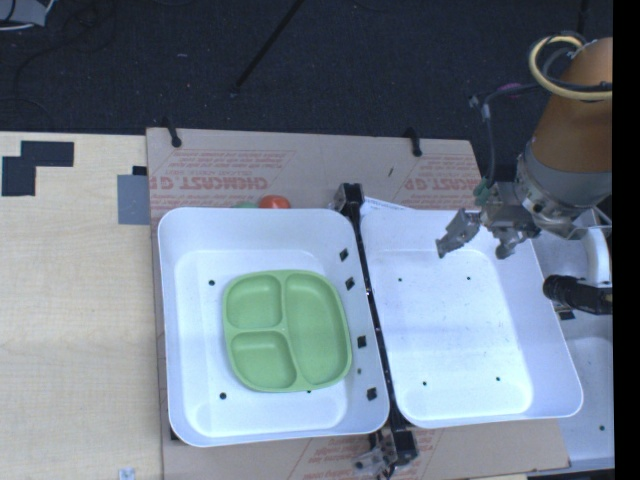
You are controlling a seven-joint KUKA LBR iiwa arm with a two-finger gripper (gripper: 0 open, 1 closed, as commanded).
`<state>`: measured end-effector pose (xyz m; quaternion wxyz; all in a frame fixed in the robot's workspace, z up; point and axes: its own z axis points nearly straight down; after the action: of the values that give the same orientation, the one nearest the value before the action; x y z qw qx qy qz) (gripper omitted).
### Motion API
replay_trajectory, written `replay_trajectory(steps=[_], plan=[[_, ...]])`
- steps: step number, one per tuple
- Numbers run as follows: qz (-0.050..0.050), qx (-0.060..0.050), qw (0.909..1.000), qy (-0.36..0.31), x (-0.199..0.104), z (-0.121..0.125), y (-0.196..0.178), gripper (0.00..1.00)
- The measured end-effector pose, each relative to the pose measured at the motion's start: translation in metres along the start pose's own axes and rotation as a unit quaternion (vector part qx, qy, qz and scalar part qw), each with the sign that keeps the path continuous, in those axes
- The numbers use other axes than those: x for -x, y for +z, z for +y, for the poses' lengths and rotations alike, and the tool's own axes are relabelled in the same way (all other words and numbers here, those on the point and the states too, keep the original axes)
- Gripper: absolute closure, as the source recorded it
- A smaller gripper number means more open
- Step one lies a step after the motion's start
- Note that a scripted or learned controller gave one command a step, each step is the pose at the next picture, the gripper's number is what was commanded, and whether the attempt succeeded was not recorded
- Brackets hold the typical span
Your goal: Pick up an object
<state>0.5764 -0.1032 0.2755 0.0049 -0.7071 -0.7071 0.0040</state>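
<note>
Here a pale green three-part plate lies flat in the left bin; jaws apart, empty, over the right bin's far edge.

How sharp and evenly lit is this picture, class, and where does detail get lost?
Camera view: the green plate is sharp and evenly lit; the white bins are bright, nearly washed out; the gripper is slightly soft; the floor behind lies dark.

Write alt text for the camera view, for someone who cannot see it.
A green divided plate lies in the left white bin. The robot arm's end effector hangs open above the right white bin's far edge, holding nothing.
</note>
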Motion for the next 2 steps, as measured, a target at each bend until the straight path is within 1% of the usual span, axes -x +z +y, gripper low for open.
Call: replay_trajectory(steps=[1,2], plan=[[-0.001,0.006,1.0,-0.001,0.0,0.002,-0.006,0.0],[0.0,0.002,1.0,0.001,-0.009,-0.002,0.048,0.0]])
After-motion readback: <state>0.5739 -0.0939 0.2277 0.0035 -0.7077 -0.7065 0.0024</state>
